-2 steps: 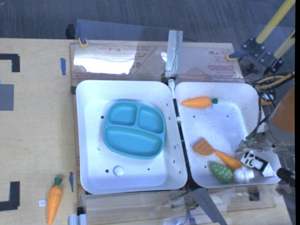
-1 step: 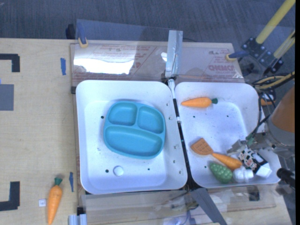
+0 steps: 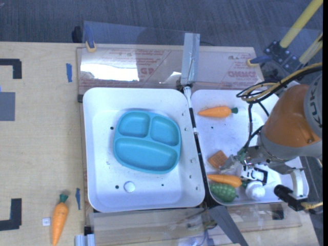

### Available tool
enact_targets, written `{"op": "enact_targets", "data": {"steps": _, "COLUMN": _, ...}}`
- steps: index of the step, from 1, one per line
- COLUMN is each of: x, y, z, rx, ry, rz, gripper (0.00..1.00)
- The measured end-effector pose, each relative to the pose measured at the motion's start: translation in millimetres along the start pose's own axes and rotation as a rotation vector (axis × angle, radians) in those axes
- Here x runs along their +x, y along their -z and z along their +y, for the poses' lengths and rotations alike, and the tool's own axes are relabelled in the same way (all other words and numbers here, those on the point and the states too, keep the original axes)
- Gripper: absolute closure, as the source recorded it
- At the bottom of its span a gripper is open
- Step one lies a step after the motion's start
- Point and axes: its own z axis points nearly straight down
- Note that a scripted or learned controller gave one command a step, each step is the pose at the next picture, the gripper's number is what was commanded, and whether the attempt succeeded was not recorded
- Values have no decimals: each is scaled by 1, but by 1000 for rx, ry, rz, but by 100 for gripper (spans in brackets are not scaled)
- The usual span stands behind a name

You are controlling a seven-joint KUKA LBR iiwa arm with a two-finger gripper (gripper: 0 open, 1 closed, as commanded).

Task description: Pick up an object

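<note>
The gripper (image 3: 249, 164) hung low over the near half of the right bin (image 3: 230, 132), and whether its jaws were wide, narrow or holding anything could not be told. It seemed placed there because the likely targets clustered beneath it: a waffle-like brown piece (image 3: 218, 159) just to its left, a toy carrot (image 3: 224, 179) lying along the near edge, a knobbly green vegetable (image 3: 223, 191) in the near-left corner, and a white object (image 3: 255, 191) beside them. Another carrot (image 3: 216, 111) lay near the far edge. The left bin (image 3: 97, 137) held a blue divided plate (image 3: 147, 141) at its centre. A third carrot (image 3: 59, 217) lay on the bench's near-left part, outside both bins.
</note>
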Motion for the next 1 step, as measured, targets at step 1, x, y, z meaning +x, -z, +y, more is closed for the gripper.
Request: {"op": "enact_targets", "data": {"steps": 1, "x": -4, "y": -14, "z": 60, "rx": -9, "ry": -289, "rz": -5, "gripper": 0}}
